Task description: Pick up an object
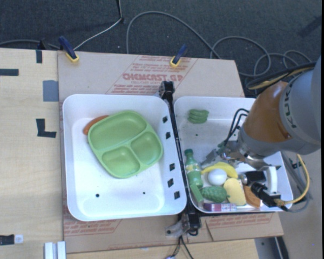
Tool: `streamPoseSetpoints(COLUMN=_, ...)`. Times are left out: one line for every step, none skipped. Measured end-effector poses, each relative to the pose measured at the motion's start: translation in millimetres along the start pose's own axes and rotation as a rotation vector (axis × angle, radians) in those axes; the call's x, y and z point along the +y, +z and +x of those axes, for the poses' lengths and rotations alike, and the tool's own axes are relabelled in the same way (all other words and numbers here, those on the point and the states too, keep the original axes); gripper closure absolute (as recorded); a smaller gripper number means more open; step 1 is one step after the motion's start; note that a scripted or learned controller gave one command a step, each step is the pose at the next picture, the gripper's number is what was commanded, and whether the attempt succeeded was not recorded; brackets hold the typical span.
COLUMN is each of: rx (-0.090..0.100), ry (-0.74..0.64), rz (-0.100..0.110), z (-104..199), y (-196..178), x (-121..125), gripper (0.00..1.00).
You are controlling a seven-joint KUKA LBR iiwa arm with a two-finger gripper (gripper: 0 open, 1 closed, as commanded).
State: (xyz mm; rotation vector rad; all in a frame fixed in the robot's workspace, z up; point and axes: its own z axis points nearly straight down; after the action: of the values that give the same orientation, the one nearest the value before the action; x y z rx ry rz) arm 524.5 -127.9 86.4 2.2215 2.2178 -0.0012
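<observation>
My gripper hangs low inside the right bin, below the orange wrist band. It sits just above a heap of small items at the bin's front. The heap holds a green bottle, a yellow banana, a white egg, a pale yellow piece, a dark green lump and an orange piece. A light green ridged item lies alone near the bin's back wall. Nothing visibly hangs from the gripper.
The left bin bears a green divided plate with an orange item partly tucked under its back left edge. A black divider runs between the bins. Cables lie behind the bench.
</observation>
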Motion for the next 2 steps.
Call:
streamPoseSetpoints(rx=-0.002, ry=-0.001, rz=-0.006, z=-0.4, y=-10.1, x=1.7, gripper=1.00)
streamPoseSetpoints(rx=0.002, ry=-0.004, rz=0.000, z=54.9, y=-98.3, x=55.7, gripper=1.00)
